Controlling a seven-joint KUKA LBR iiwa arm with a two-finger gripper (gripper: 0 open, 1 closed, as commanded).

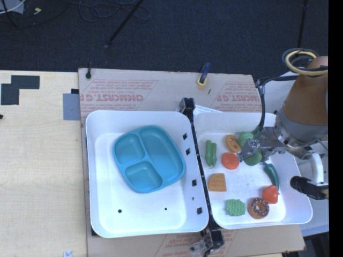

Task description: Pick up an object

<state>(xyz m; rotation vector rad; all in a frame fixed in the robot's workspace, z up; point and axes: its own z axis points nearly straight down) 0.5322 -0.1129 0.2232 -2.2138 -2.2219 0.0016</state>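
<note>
**Camera view: arm low over the right bin, among the toy food**

We see the bench point(37, 159) first, pale wood, with a cardboard sheet point(139, 92) under both bins. The left bin point(102, 208) holds a blue tray point(147, 158) with three compartments, lying slightly turned. The right bin point(300, 210) sits just beside it, a black divider between them.

The arm point(305, 103) reaches in from the right, its orange band above the grey wrist. Its gripper point(252, 151) is down in the upper middle of the right bin, against a green piece point(247, 140). We cannot tell whether it is released or clenched, nor whether it grasps anything.

Around it lie the smaller toys: a green pickle point(211, 153) to the left, an orange slice point(232, 143) and a red tomato point(230, 161) just beside the gripper, a green pepper point(271, 173) to its right. Nearer the front edge we find a tan bread piece point(217, 182), a red piece point(270, 195), a bumpy green piece point(235, 207) and a brown donut point(259, 208).
</note>
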